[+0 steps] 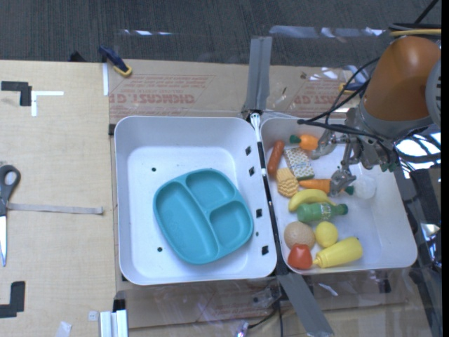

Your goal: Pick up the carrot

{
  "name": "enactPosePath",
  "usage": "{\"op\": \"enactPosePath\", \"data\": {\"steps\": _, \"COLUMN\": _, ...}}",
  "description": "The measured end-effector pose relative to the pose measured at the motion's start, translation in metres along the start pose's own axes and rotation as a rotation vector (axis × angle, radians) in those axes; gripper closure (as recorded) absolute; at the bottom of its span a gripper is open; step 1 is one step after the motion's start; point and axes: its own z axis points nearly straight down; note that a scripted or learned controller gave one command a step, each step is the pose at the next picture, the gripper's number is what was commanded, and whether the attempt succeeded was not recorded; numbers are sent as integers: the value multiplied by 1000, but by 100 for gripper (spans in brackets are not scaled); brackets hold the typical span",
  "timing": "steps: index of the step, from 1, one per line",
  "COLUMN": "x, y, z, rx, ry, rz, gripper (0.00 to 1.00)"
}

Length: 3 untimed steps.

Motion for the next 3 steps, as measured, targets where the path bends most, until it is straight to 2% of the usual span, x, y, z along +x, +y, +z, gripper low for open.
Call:
{"op": "enactPosePath", "data": {"steps": 1, "x": -6, "y": 2, "z": 46, "rx": 6, "ry": -12, "rz": -152, "gripper": 0}}
{"op": "enactPosePath", "data": {"steps": 2, "x": -45, "y": -30, "z": 53, "rx": -11, "ry": 21, "rz": 48, "gripper": 0}}
{"op": "enactPosePath", "data": {"steps": 3, "x": -49, "y": -33, "z": 43, "rx": 0, "ry": -6, "rz": 50, "gripper": 100}}
